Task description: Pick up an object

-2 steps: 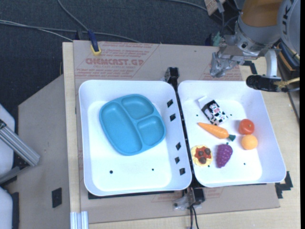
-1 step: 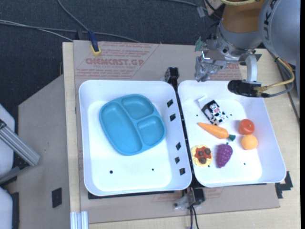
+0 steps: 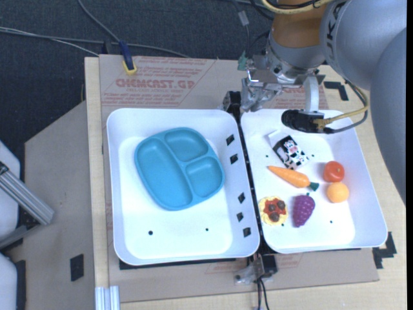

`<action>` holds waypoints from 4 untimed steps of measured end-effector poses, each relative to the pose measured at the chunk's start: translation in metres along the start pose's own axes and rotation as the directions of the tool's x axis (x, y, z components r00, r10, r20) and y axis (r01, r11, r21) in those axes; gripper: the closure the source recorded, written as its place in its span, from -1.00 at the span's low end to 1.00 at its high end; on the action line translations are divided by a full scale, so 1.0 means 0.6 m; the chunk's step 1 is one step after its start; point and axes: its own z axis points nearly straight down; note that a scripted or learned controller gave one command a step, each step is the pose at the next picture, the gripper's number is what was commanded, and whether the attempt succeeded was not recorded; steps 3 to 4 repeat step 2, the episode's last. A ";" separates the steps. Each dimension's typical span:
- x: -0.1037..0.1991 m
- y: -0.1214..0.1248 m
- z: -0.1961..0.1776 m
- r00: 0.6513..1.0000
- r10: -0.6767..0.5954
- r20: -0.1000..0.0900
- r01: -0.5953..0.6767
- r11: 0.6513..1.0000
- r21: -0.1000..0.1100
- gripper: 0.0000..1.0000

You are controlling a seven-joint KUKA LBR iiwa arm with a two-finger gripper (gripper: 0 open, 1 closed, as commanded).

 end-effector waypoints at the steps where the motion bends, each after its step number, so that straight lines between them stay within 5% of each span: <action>1: 0.076 0.006 0.008 1.000 0.000 0.000 0.000 1.000 -0.004 1.00; 2: 0.071 0.006 0.007 1.000 0.004 0.002 -0.004 1.000 -0.004 -1.00; 4: 0.071 0.006 0.007 1.000 0.004 0.002 -0.004 1.000 -0.004 -1.00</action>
